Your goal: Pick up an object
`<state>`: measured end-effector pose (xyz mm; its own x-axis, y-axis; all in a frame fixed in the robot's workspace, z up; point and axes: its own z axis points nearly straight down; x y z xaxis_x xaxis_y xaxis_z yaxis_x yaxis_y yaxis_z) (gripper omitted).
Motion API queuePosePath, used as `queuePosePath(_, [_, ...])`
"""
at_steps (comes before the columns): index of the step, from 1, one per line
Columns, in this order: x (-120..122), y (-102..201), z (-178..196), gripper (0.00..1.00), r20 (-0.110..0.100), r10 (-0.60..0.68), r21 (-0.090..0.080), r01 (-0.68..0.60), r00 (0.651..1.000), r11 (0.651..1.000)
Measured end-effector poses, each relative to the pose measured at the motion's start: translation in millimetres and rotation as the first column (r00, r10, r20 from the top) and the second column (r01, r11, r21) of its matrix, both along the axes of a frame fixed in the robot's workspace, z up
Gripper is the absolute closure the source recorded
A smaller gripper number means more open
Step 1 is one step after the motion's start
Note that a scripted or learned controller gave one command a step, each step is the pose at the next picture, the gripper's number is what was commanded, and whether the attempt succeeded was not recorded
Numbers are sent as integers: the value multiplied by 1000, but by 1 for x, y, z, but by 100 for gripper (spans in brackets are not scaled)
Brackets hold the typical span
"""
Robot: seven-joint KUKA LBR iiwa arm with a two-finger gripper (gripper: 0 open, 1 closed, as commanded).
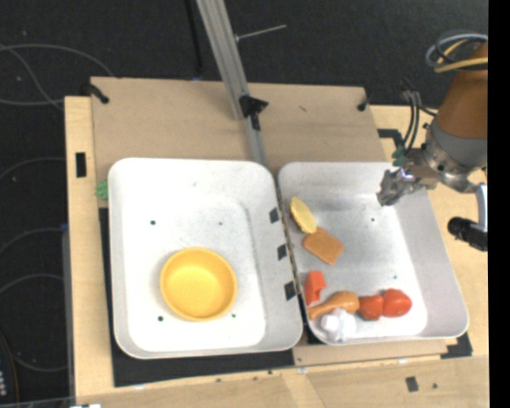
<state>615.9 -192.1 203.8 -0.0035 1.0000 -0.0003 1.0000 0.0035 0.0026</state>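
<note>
The right bin (408,236) holds several small items: a pale yellow piece (303,216), a tan-orange block (323,246), a small red-orange piece (314,283), an orange carrot-like piece (336,303), a red tomato-like item (393,303) and a white crumpled piece (338,325). My gripper (393,187) hangs over the bin's upper right part, well apart from all of these. Nothing is visible between its tips.
A yellow bowl (198,283) sits in the left bin (153,202). A slanted metal rail (225,49) runs from the top of the view down to the gap between the bins. Bare brown bench board (195,117) lies behind the bins.
</note>
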Motion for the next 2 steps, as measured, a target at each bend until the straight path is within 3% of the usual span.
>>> queuePosePath(2, [-6,113,12,100,-1,4,3,-4,1000,1000])
